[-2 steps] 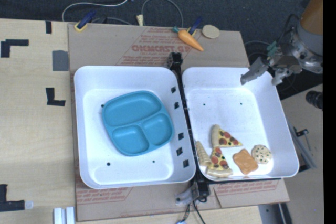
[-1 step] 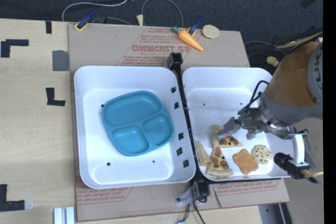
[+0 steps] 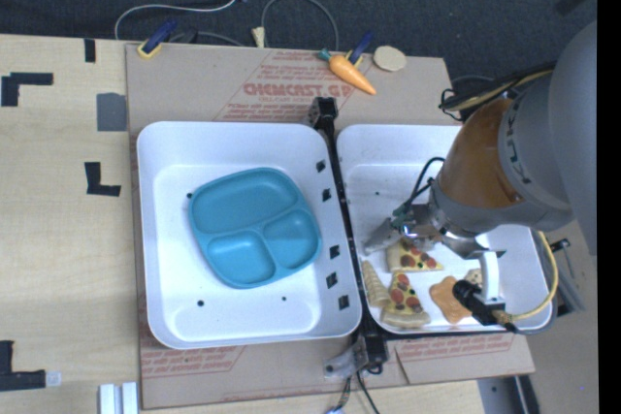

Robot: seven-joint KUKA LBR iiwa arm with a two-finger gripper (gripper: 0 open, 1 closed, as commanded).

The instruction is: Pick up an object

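Note:
Several toy foods lie in the near part of the right bin [image 3: 378,150]. Two pizza slices are there, one [image 3: 415,258] just under the wrist and one [image 3: 404,297] nearer the front. A ridged cone [image 3: 373,280] lies at their left and a brown cookie-like piece [image 3: 450,298] at their right. My gripper [image 3: 406,230] hangs low over the upper pizza slice, its metal parts close to the slice. The grey arm with its orange band [image 3: 482,165] covers the bin's right side.
The left bin [image 3: 165,160] holds a blue divided plate [image 3: 255,226]. A toy carrot [image 3: 351,74] and a beige disc [image 3: 390,59] lie on the cardboard behind the bins. Black clips [image 3: 324,116] join the bins along the middle. Cables trail across the dark floor at the back.

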